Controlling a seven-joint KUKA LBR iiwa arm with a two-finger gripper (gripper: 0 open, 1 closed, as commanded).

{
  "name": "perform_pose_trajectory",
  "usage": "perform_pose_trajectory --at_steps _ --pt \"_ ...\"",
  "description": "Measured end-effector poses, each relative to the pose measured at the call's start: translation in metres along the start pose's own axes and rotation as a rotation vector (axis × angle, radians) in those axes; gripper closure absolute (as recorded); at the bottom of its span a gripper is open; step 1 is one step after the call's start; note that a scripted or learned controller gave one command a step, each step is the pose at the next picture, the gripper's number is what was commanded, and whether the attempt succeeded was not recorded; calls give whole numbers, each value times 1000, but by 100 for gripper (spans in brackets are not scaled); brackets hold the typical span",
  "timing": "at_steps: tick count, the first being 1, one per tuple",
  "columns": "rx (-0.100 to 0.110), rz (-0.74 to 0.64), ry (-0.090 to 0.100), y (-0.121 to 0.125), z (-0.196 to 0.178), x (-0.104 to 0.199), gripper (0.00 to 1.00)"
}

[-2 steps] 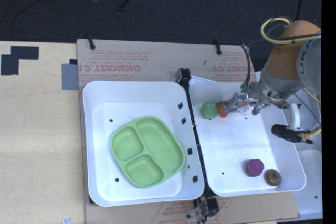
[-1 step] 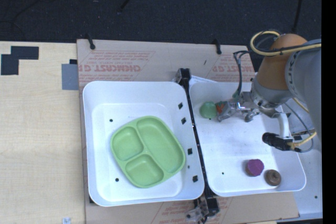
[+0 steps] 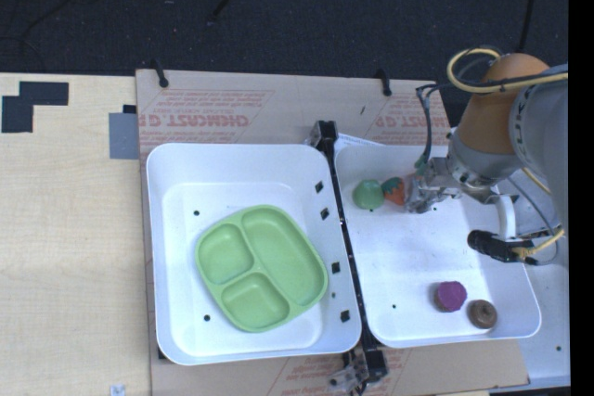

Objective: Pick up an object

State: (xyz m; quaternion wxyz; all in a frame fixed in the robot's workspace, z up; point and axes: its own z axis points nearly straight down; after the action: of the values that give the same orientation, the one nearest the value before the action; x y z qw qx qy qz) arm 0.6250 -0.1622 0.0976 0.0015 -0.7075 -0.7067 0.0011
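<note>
1. Gripper [image 3: 425, 197] sits low in the right bin [image 3: 408, 329], at its 12 o'clock end; state of the fingers: cannot tell.
2. Orange object [image 3: 397, 191] just beside gripper at 9 o'clock; green ball [image 3: 368, 194] beyond.
3. Purple object [image 3: 451, 296] and brown ring [image 3: 482, 313] at bin's 5 o'clock.
4. Left bin [image 3: 176, 292] holds green divided plate [image 3: 261, 267].

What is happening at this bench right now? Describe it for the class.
A grey and orange robot arm reaches into the right bin, its gripper low beside a small orange object and a green ball. Nothing shows between its fingers. A purple object and a brown ring lie near that bin's front corner. The left bin holds a green divided plate.
</note>
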Motion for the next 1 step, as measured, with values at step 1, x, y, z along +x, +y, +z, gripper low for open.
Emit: perform_pose_trajectory --at_steps 1 --pt "-5 1 -1 0 -42 -1 100"
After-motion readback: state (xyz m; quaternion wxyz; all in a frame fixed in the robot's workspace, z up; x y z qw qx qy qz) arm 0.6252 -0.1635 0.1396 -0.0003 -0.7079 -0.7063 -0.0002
